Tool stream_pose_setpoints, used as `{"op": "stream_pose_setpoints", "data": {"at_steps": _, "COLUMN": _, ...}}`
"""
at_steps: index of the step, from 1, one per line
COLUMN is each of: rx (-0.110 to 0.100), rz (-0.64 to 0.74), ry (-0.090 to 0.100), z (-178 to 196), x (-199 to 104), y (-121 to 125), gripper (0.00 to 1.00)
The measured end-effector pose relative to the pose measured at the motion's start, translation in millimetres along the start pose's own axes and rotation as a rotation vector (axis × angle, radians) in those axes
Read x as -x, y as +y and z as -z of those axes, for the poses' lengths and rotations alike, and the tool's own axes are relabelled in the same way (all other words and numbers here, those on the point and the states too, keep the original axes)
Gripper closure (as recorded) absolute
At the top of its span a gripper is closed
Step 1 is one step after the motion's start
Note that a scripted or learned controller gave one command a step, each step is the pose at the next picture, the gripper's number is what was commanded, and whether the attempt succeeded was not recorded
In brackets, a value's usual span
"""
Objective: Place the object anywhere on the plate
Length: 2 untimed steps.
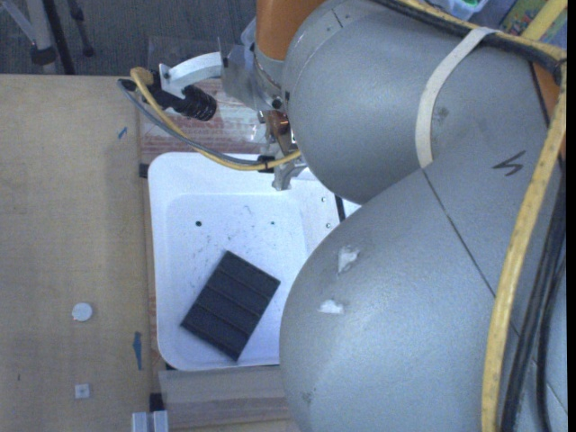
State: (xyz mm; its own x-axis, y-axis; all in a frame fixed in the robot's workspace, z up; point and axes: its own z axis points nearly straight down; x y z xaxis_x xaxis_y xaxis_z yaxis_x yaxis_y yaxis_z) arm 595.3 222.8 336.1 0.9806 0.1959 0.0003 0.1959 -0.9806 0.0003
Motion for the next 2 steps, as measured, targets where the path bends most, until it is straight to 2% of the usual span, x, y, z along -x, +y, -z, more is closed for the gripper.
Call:
{"op": "stream_pose_setpoints", "data": {"at_steps": 1, "rx": 0.0, "rz": 0.002, "ry": 0.003, "z": 91.7, "x": -50.1, "y": 54.9, "gripper": 1.0}}
{"op": "stream_pose_setpoints", "data": {"at_steps": 2, "rx": 0.001, "rz": -0.001, "ry": 0.005, "z": 100.8, "x": -50.7, "y": 55.9, "gripper": 1.0}}
